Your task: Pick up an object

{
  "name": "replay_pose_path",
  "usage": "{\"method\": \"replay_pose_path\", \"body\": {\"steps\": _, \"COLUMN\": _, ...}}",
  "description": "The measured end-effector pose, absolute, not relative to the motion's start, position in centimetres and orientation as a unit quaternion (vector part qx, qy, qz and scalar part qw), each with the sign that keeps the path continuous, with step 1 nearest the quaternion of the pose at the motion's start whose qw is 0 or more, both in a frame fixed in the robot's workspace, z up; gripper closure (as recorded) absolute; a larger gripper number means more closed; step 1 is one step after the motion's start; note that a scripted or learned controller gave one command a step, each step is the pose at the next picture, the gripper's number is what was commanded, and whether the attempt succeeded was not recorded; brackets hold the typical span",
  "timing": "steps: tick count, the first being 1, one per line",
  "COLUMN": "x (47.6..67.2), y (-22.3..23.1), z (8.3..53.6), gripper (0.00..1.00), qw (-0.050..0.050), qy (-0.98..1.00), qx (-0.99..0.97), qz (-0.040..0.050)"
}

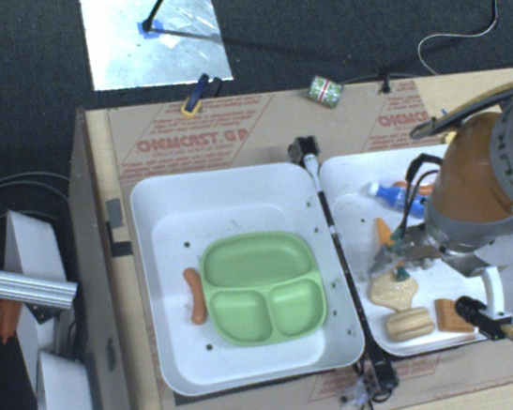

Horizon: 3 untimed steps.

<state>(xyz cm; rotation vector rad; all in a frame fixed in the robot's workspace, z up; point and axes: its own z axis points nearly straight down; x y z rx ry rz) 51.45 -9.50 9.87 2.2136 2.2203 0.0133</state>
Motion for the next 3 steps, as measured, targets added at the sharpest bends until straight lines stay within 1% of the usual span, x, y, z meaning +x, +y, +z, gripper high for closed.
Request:
{"method": "replay_pose_path", "body": {"steps": 1, "x": 57.0, "y": -10.5, "z": 8.4, "gripper": 0.00, "qw": 0.001, "qy": 0.708, "qx": 0.706, "qz": 0.0005}}
{"method": "replay_pose_path", "body": {"steps": 2, "x": 57.1, "y": -10.5, "z": 9.5, "gripper": 1.00, "qw": 0.001, "qy": 0.709, "qx": 0.705, "qz": 0.0012}}
{"method": "replay_pose_path", "body": {"steps": 3, "x": 54.9, "y": -4.3, "z": 18.5, "gripper": 1.00, "qw": 0.001, "qy": 0.709, "qx": 0.705, "qz": 0.0016}}
